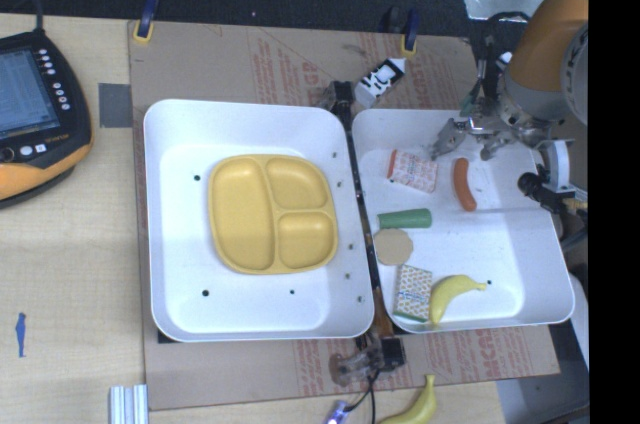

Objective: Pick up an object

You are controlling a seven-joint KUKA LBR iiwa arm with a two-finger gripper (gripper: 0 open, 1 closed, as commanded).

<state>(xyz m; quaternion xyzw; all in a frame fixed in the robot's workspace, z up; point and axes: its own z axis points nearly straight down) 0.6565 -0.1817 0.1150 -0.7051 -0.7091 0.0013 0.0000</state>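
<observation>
From my remote station I see the bench [80, 242] carrying two white bins side by side on a cardboard sheet [250, 62]. The left bin [180, 302] holds a yellow divided tray [272, 212], lying flat near its middle. The right bin [520, 282] holds the small items. The arm [550, 42] enters from the right, its orange band above the wrist, and hangs over the right bin's far corner. The claw [470, 140] is spread, its fingers apart above bare bin floor, pinching nothing; the sausage [463, 184] lies just beside and below it, not touching.

A control pendant [35, 112] sits on the bench at far left. In the right bin, a banana [455, 294] rests at the near edge, overlapping a patterned packet [412, 290]. A green cylinder [404, 219] lies on its side near the bin's left wall, with a tan round disc [393, 247] just below it. A white-and-red packet [412, 170] lies between the cylinder and the claw. A second banana [418, 404] lies outside the bins at the near edge.
</observation>
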